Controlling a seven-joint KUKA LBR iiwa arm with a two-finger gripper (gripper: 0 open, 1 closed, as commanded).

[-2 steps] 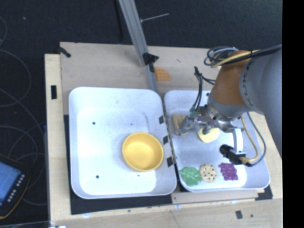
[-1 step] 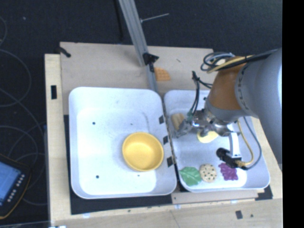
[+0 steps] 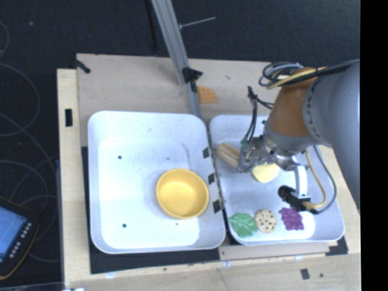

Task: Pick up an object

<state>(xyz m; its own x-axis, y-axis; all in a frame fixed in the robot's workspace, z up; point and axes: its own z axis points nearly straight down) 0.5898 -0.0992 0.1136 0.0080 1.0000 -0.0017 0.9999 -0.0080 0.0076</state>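
Note:
The right bin (image 3: 327, 226) holds a tan bread-like roll (image 3: 228, 154) at its left wall, a pale yellow lemon-like piece (image 3: 265, 173), a green leaf (image 3: 242, 224), a chocolate-chip cookie (image 3: 265, 220) and a purple grape bunch (image 3: 292, 218) along the near side. My gripper (image 3: 250, 160) hangs low in that bin between the roll and the yellow piece, close to both. Its fingers are hidden by the wrist body. A yellow bowl (image 3: 182, 193) sits in the left bin (image 3: 115, 138).
A grey metal post (image 3: 173, 35) slants up from the bench behind the bins. A small orange block (image 3: 206, 95) lies on the bench behind the bins. Cables (image 3: 315, 187) loop from the wrist over the right bin.

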